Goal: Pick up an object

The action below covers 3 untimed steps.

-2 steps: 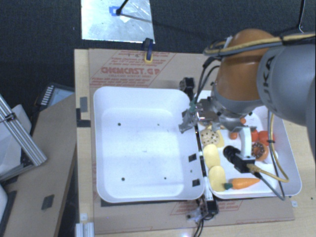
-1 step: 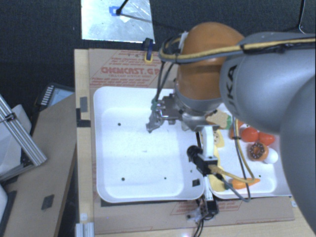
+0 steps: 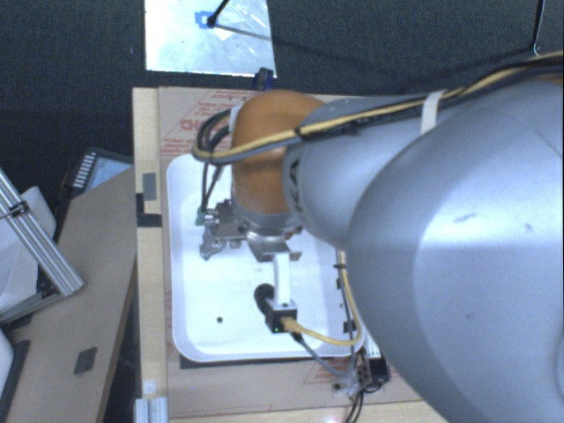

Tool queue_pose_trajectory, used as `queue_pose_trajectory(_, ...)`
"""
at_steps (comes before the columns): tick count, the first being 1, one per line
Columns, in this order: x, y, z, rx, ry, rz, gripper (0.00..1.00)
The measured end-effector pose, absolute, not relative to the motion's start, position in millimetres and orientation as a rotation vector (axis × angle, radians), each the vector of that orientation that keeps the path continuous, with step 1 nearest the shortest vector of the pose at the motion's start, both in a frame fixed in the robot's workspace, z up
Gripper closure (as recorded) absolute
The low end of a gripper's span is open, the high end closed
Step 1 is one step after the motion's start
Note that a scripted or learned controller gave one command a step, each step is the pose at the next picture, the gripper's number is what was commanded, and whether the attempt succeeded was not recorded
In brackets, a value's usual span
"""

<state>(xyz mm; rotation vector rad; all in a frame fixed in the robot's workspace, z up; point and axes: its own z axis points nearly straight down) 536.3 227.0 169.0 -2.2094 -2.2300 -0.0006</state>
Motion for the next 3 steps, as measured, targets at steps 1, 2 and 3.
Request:
queue_pose_trajectory(1,536.7,222.7,183.1,-2.216,-2.226,-0.001,1.0)
queue_pose_trajectory(2,541.8,132.3,306.5,-2.234,-2.22,-0.014,1.0)
queue_pose_trajectory(3,573.4,141.3,463.6,-2.224,-2.235,-0.029,1.0)
